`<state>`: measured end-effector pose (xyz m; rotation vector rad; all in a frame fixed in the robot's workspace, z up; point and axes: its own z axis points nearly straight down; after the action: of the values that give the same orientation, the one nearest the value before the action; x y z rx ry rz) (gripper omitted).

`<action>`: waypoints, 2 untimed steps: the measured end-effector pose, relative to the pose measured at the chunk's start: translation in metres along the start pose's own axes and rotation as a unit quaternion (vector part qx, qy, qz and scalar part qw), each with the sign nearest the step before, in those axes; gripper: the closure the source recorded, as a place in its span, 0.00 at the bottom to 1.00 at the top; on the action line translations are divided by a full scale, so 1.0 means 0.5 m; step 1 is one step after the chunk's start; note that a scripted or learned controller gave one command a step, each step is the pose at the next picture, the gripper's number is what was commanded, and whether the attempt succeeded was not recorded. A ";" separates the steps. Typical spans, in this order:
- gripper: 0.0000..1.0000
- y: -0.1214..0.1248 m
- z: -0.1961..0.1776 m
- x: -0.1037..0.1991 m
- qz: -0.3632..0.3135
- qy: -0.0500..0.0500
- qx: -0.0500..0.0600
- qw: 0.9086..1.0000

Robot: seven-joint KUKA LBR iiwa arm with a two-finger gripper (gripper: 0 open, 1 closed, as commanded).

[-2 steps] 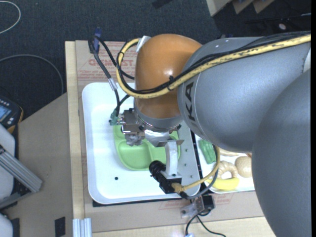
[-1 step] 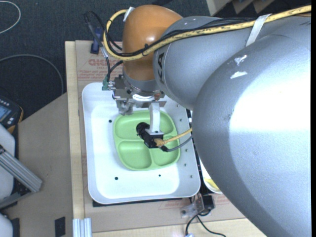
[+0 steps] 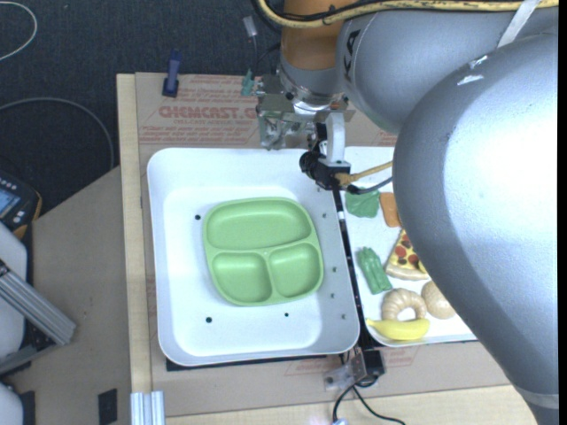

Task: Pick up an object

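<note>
While its finger state cannot be told from above, the gripper (image 3: 282, 131) hovers at the far rim of the left bin (image 3: 168, 237), near the green divided tray (image 3: 262, 250). Toy foods crowd the right bin (image 3: 443, 333): pizza slice (image 3: 407, 257), banana (image 3: 400, 328), croissant (image 3: 403, 304), green pod (image 3: 373, 269).

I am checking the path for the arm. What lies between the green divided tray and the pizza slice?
In the camera view, between the green divided tray and the pizza slice stand the two bins' adjoining rims, then a green toy vegetable.
</note>
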<state>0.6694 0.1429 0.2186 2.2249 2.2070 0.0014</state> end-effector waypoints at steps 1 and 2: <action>1.00 -0.064 -0.041 0.120 -0.007 0.004 0.003 1.000; 1.00 -0.261 -0.071 0.118 -0.006 0.003 0.006 1.000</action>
<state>0.5390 0.2033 0.2529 2.2207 2.2285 -0.0045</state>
